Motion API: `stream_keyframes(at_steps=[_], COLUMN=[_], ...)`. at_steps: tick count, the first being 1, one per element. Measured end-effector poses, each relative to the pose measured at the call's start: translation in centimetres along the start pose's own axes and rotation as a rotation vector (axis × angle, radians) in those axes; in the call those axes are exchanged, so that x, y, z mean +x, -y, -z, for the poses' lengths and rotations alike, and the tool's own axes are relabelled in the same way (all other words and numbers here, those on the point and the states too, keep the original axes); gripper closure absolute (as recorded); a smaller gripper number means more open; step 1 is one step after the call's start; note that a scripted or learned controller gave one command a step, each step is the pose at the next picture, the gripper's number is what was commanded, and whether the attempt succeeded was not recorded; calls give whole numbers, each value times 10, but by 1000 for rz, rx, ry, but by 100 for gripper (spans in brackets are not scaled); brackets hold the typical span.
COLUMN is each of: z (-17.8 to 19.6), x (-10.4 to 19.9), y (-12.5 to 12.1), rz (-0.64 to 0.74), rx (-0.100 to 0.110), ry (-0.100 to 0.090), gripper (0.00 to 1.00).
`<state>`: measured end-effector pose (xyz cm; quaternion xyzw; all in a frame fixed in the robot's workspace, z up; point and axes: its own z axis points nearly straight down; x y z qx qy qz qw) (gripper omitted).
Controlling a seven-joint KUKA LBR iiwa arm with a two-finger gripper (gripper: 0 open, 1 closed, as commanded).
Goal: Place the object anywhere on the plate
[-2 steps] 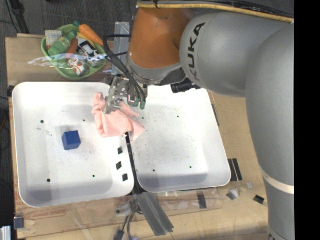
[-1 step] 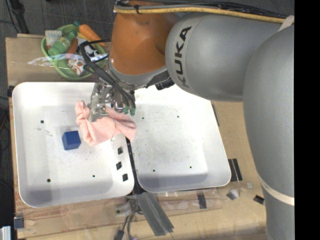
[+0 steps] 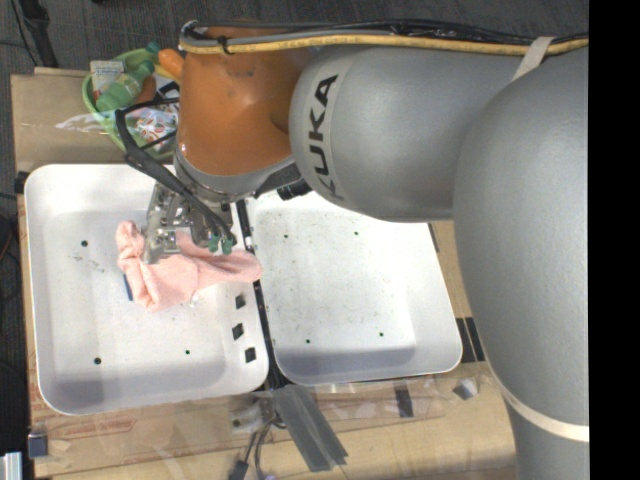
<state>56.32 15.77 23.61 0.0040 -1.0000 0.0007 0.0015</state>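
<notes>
A crumpled pink cloth (image 3: 170, 276) lies in the left white bin (image 3: 70, 368), toward its upper middle. A thin blue object (image 3: 128, 287) pokes out from under the cloth's left edge. My gripper (image 3: 185, 230) hangs from the orange wrist band (image 3: 235, 98) directly over the cloth's upper part, low enough to meet the fabric. Metal parts of the gripper and a small green piece (image 3: 226, 245) cover the cloth's top right. The arm's grey body hides the bench to the right.
The right white bin (image 3: 350, 308) sits beside the left one, partly under the arm. A green bowl (image 3: 115, 93) of packaged items stands on the bench behind the left bin. Black clips (image 3: 240, 330) line the seam between the bins.
</notes>
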Motion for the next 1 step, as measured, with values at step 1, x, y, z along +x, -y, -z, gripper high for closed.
stream_keyframes(at_steps=[1], z=[1], x=[0], y=[0], rz=[0], rx=[0], ry=[1], gripper=[0])
